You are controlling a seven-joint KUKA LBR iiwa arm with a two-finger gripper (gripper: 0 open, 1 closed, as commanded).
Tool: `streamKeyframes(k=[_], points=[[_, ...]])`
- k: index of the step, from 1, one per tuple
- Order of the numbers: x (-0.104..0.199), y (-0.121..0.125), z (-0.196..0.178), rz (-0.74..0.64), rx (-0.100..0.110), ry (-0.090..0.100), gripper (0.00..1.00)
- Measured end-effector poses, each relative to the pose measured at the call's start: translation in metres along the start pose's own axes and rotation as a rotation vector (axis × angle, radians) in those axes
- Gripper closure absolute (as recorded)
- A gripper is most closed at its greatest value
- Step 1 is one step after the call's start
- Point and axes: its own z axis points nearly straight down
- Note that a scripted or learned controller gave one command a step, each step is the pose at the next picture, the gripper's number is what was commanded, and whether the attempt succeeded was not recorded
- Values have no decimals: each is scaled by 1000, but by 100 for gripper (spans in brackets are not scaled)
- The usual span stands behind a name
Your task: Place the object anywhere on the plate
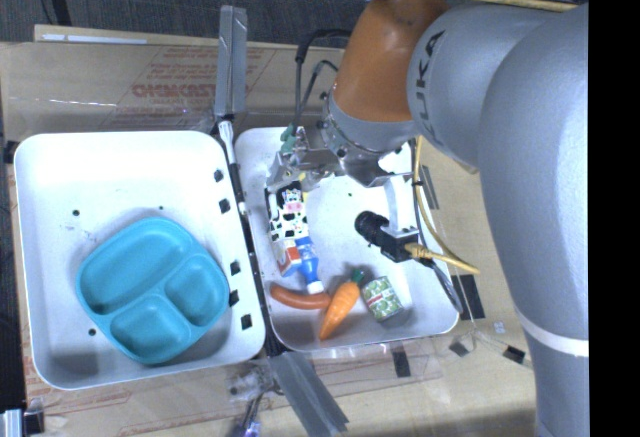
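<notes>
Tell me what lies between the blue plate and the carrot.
In the camera view, between the plate and the carrot run the two bins' adjoining walls, then a sausage whose end touches the carrot.

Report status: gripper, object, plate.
Gripper low over right bin, above the cow-print carton; grip unconfirmed. Blue plate sits in left bin, nothing on it. Carrot, sausage, can crowd nearby.
</notes>
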Motion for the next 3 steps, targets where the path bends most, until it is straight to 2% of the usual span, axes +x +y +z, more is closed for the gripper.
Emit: streamKeyframes(k=[1,2,3], points=[[59,-55,38,15,-10,2,100],[94,-85,42,-195,2,0,100],[94,-85,42,-195,1,0,0]])
